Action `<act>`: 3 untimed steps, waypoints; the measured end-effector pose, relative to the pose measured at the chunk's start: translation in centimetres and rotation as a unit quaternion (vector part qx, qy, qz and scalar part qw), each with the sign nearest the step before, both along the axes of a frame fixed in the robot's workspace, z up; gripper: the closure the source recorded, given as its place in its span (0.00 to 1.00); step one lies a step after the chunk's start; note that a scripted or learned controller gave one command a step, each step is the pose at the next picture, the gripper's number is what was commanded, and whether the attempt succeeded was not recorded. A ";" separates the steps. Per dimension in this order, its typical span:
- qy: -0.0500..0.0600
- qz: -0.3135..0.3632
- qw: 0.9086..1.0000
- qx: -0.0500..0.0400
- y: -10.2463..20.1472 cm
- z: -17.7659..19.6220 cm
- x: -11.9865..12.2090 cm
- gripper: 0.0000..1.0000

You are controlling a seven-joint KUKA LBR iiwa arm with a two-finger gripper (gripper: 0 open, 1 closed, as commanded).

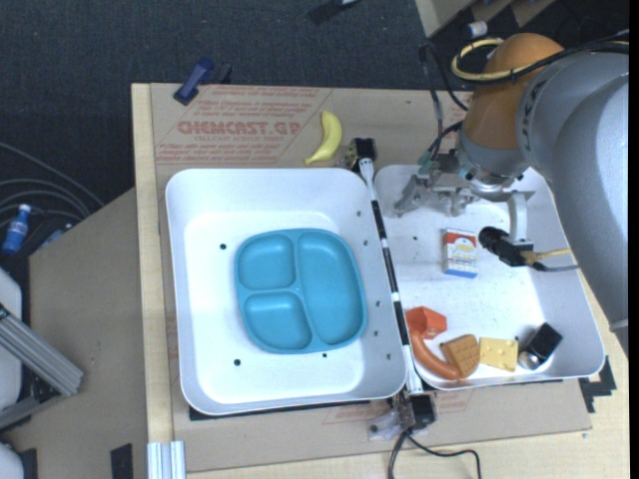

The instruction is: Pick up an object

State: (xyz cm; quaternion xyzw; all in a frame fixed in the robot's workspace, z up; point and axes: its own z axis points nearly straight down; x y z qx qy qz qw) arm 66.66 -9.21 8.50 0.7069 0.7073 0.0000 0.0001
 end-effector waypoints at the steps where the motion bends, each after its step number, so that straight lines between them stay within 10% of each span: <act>1: 0.000 0.000 1.000 0.000 0.0 0.0 0.0 0.00; 2: 0.001 -0.001 1.000 0.000 0.1 0.0 -3.9 0.00; 3: 0.000 0.000 1.000 0.000 -0.1 0.0 0.0 0.00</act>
